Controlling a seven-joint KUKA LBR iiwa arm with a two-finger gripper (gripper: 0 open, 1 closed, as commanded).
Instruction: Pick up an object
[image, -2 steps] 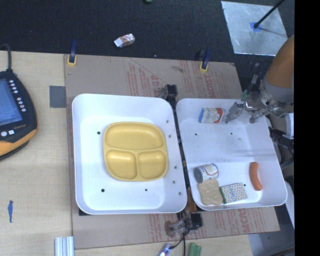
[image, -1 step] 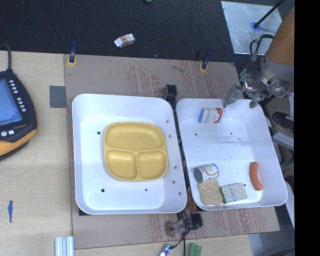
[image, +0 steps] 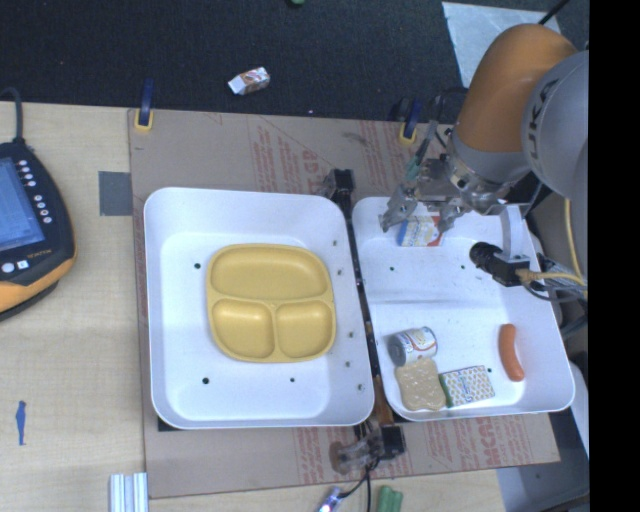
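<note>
My gripper (image: 422, 212) hangs over the far end of the right bin (image: 470, 300), open, its fingers spread to either side of a small white, blue and red carton (image: 421, 232). The carton lies on the bin floor just under the fingertips; I cannot tell whether they touch it. Toward the near end of that bin lie a small silver can (image: 412, 345) on its side, a tan sponge-like square (image: 420, 385), a green patterned packet (image: 467, 386) and an orange-red sausage (image: 511, 352).
The left bin (image: 160, 300) holds a yellow divided plate (image: 270, 302). A teach pendant (image: 25, 225) rests on the bench at far left. A crumpled wrapper (image: 248, 81) lies on the dark floor beyond the bench.
</note>
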